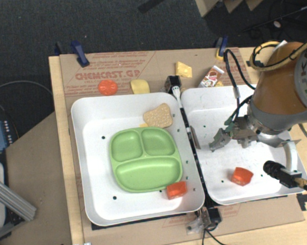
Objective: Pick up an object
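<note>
Gripper (219, 139): over right bin (265, 192), fingers apart, nothing between them. Orange block (242, 176): on bin floor, just below-right of gripper, not touching. Second orange block (176, 190), green tray (145, 159), biscuit (159, 115): left bin (89, 151), well left of gripper.

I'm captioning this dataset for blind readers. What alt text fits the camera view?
A grey and orange robot arm reaches from the right, its gripper over the right white bin, which contains an orange block. The left bin holds a green divided tray, a tan piece and another orange block.
</note>
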